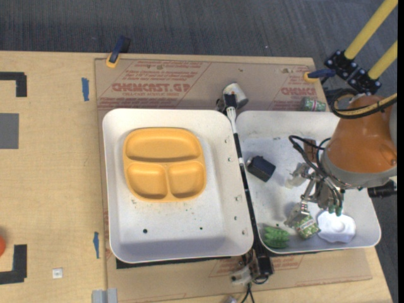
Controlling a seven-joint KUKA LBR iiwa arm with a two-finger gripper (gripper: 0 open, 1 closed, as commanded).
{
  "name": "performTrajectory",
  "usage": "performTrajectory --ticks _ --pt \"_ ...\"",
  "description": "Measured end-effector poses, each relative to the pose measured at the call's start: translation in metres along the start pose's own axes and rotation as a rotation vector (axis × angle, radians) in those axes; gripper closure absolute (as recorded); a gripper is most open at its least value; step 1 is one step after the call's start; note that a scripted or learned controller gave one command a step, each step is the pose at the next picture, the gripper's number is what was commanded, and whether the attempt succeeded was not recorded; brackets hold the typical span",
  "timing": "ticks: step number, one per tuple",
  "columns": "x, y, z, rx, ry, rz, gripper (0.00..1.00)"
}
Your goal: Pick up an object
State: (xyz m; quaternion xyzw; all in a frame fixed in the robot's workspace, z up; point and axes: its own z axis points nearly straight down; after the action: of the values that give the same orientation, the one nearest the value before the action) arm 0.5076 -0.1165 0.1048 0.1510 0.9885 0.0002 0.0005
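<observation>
Tool (307,223) low beside the green object (276,235).

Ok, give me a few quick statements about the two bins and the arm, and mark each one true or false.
1. The yellow divided tray lies in the left bin. True.
2. The dark blue block sits in the left bin. False: it is in the right bin.
3. The gripper is over the right bin. True.
4. The green object lies at the right bin's far edge. False: it is near the front edge.
</observation>
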Motion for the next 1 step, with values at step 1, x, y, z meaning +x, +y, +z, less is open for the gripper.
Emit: performTrajectory --ticks 1 --pt "0.0155 -0.0414 -0.0426 0.000 -0.004 -0.433 0.00"
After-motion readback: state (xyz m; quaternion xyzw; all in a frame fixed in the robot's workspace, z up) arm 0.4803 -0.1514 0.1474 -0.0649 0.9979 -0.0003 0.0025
